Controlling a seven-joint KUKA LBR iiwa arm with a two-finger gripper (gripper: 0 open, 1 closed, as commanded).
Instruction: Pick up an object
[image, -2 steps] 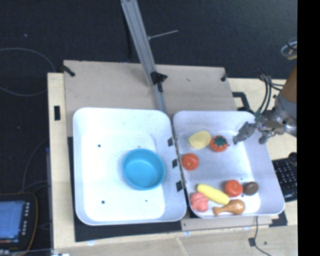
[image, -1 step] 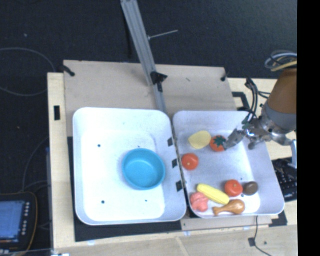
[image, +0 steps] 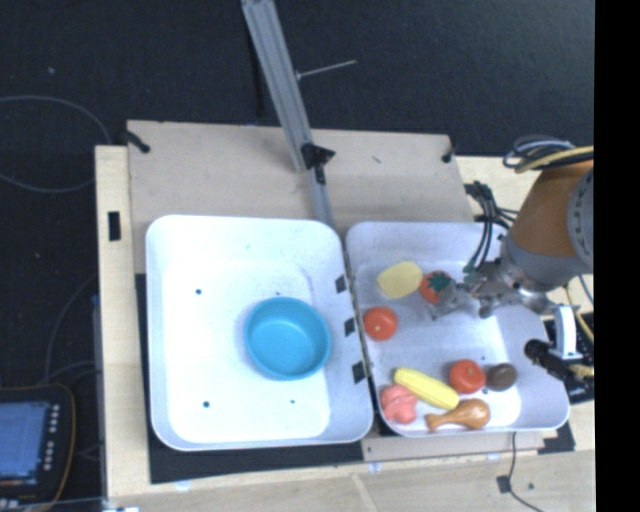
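Red and small, a tomato-like toy (image: 435, 287) lying in the right bin (image: 520, 415) beside the yellow lemon (image: 400, 279), just left of the gripper (image: 455, 300). Nothing seen lifted; grasp not yet made. Gripper's state: cannot tell from here.

A small red toy tomato with a green top (image: 434, 287) lies in the right bin (image: 520, 412), just beside a yellow lemon (image: 399, 279).
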